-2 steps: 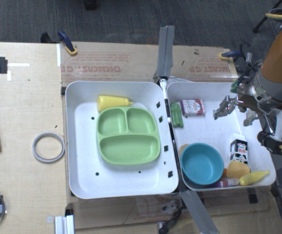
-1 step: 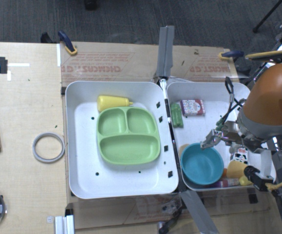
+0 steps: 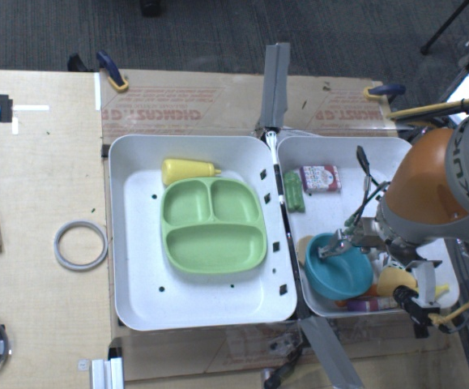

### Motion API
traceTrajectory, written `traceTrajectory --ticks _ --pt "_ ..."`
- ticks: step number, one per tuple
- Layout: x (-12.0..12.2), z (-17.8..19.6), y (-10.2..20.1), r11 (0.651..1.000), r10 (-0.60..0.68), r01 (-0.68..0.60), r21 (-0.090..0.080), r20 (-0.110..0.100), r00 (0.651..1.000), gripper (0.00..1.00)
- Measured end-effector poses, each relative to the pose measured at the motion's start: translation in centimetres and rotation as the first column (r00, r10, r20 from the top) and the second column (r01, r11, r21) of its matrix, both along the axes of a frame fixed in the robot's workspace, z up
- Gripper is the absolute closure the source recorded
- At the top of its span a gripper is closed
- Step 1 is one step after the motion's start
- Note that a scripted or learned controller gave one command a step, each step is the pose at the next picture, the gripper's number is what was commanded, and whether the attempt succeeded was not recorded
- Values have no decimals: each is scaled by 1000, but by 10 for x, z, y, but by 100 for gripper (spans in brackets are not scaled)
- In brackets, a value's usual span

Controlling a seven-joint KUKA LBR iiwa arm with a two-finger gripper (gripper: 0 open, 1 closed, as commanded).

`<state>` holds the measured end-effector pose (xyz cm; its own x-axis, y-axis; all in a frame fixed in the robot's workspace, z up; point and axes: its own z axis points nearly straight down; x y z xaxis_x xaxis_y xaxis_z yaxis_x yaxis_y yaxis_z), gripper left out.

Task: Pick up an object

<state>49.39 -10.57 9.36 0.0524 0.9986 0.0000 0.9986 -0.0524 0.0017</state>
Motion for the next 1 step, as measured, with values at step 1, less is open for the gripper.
traceTrajectory --ticks 1 --pt "-1 9 -8 1000 -12 12 -9 0 1000 100"
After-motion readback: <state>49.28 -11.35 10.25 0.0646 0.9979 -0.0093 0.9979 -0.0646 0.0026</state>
